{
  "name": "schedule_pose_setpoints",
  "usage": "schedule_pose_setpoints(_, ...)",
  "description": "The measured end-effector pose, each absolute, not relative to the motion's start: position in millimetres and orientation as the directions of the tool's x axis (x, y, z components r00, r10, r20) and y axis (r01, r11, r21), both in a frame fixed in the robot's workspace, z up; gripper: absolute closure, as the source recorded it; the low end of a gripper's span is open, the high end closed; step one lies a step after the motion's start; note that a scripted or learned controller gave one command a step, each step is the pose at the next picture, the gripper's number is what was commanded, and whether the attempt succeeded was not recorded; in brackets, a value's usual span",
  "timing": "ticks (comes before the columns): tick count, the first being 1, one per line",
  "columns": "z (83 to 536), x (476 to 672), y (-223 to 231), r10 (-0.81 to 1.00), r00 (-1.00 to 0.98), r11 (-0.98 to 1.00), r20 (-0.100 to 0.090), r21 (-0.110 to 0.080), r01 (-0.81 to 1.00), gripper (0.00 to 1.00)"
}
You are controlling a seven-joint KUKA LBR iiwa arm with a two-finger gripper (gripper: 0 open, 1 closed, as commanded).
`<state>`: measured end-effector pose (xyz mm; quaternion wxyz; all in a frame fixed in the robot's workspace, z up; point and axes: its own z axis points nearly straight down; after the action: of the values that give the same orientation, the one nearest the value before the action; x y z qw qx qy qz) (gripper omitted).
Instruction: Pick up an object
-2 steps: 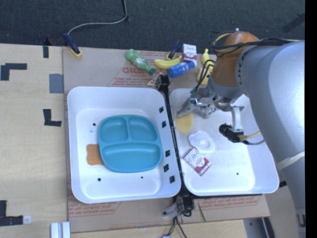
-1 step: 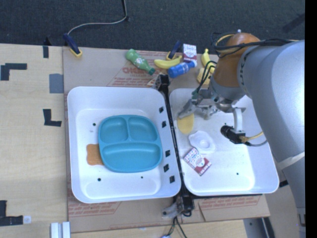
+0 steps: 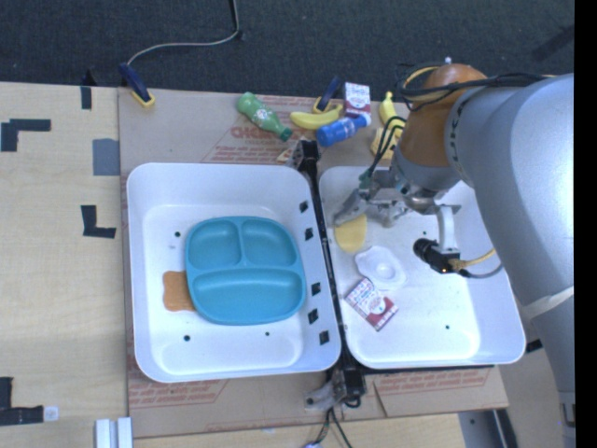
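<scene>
- two shallow white bins sit side by side on the bench: the left bin (image 3: 149,278) and the right bin (image 3: 485,334), meeting at a dark central divider.
- left bin: a blue sectioned plate (image 3: 245,269) lies near its middle; an orange flat piece (image 3: 174,290) pokes out from under the plate's left edge.
- right bin: a yellow block (image 3: 351,234) lies by the divider, a white fried-egg toy (image 3: 381,267) just below and right of it, and a small red-and-white packet (image 3: 370,303) nearer the front.
- grey arm with its orange band (image 3: 434,129) reaches in from the right; the gripper (image 3: 373,203) hangs over the rear left part of the right bin, just above the yellow block.
- whether the gripper is released or clenched cannot be told; contact with the block cannot be told either.
- behind the bins: a green bottle (image 3: 263,116), a banana (image 3: 315,118), a blue bottle (image 3: 338,131) and a small carton (image 3: 357,95) lie close together on the cardboard.
</scene>
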<state>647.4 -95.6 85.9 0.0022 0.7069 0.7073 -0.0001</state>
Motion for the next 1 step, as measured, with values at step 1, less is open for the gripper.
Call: schedule_pose_setpoints(1,85.6,651.6,-96.6,1.000,-0.001,0.001,-0.001,0.001,1.000,0.00)
